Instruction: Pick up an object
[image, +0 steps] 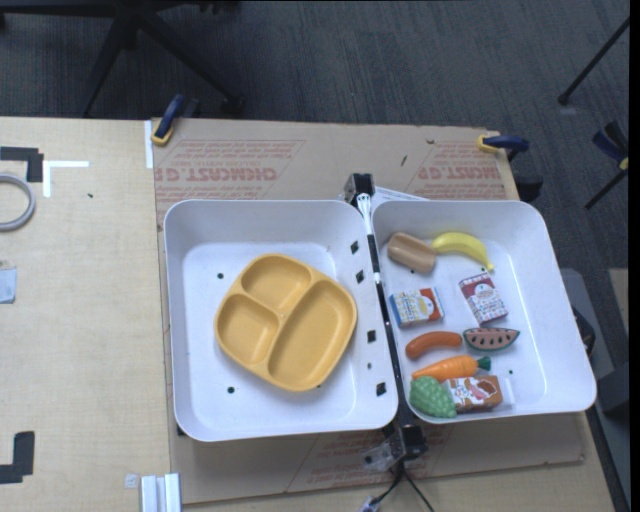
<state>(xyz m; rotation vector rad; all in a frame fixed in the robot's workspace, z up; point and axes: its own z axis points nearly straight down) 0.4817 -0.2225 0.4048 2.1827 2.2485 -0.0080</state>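
**Toy food crowded in the right bin; choose a loose piece**

You cannot tell the gripper's state here, whether released or clenched, so treat it as unknown until you see it.

Everything you could pick lies in the right bin (560, 300). Nearest the camera, a green bunch (432, 397) touches an orange box (480, 393), and a carrot (447, 368) lies right against both. That cluster is tight, so a grip there would likely nudge the neighbours.

A step further back, a red sausage (434, 345) and a watermelon slice (491, 338) lie near each other. Beyond them are a small carton (416, 307) and a red carton (482, 299), slightly apart. At the far end, a brown bun (412, 252) lies just beside a banana (460, 245).

These look like light, hard plastic toys: stiff, smooth and probably slippery. Take the sausage or the bun across its narrow middle. The cartons offer flat sides.

The arm enters from the right, so this bin is probably on its near side. The left bin (190, 300) bears a yellow divided plate (286, 321).
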